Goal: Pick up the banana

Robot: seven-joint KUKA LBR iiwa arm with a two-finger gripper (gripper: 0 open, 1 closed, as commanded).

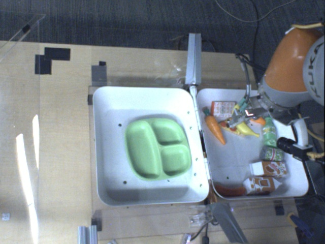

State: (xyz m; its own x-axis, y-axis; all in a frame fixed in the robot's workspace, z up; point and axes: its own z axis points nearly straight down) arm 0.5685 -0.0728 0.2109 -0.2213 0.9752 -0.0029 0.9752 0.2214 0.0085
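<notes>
One banana (247, 130) lies in the right bin (228, 166), just right of a carrot (215, 129). Directly over it sits the gripper (242, 115); whether it is parted or closed cannot be told. A green bottle (268, 135) stands just right. The left bin (106, 151) holds a green divided tray (158, 148).

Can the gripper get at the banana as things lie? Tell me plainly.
Probably yes. The gripper hangs right over the banana in the right bin. The carrot lies to its left and a green bottle to its right, both close, so a grasp may bump them.
</notes>
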